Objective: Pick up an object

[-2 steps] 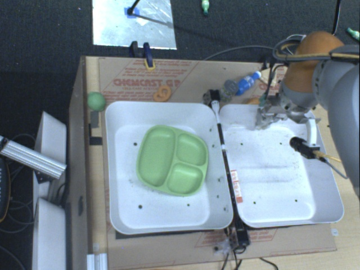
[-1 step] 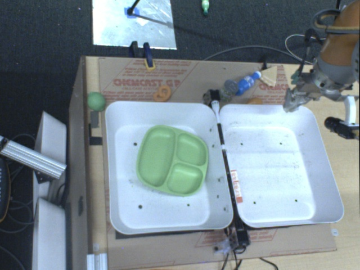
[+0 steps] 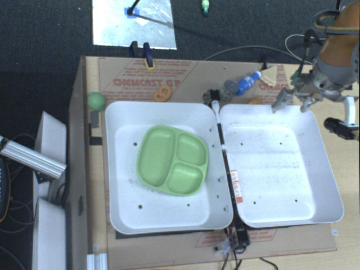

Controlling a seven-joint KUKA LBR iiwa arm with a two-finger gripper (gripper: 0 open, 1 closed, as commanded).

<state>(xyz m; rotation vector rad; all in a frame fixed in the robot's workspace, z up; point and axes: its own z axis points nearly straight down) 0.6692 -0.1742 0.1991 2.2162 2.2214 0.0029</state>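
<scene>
A light green divided plate (image 3: 171,160) with three compartments lies flat in the left white bin (image 3: 126,207), near its middle. My gripper (image 3: 293,102) hangs at the far right corner of the right white bin (image 3: 315,207), just over its back rim. Its two fingers (image 3: 280,101) are spread apart with nothing between them. The arm's orange band sits above it at the frame's right edge. The gripper is far from the plate, a whole bin's width to the right.
A blue and white bottle-like object (image 3: 246,84) lies on the bench behind the right bin. A green ball (image 3: 96,100) sits by the left bin's back left corner. A small orange ring (image 3: 162,93) and cables lie behind the bins.
</scene>
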